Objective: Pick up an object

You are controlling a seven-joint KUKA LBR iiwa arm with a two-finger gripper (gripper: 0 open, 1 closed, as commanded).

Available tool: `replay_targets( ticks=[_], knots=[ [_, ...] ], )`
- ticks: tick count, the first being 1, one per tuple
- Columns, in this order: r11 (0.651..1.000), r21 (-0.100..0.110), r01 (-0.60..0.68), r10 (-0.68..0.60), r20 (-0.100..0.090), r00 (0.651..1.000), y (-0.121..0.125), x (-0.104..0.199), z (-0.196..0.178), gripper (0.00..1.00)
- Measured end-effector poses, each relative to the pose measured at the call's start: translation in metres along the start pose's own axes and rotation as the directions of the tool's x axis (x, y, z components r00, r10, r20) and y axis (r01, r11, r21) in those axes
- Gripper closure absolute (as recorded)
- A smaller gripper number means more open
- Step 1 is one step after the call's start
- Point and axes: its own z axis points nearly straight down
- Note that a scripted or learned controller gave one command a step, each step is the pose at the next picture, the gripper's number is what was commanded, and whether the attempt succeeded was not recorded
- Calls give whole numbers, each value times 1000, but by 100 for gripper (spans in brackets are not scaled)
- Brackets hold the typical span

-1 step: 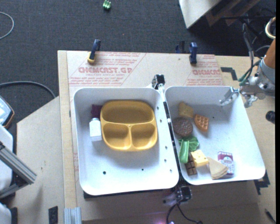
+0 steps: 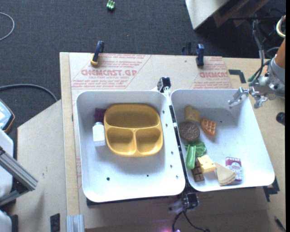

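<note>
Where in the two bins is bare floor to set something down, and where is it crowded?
Free: left bin in front of the yellow tray; right bin between the waffle and its right wall. Crowded: from the cookie down to the cheese.

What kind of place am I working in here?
Probably a robot test bench in a lab: two white bins clamped to a board, toy food, and loose cables on dark carpet.

A pale wooden bench board (image 2: pixel 136 68) printed with red lettering and held by 2 clamps (image 2: pixel 97 53) at its far edge stands on dark grey carpet (image 2: pixel 54 27), where a thin cable (image 2: pixel 27 88) curves at the left and a small green object (image 2: pixel 110 5) lies.
</note>
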Motion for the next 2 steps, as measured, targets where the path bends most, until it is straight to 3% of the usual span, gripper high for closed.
replay_targets(
  ticks=[2],
  knots=[
    [1000,4,2,-2,-8,1000,6,-9,114,0]
  ],
)
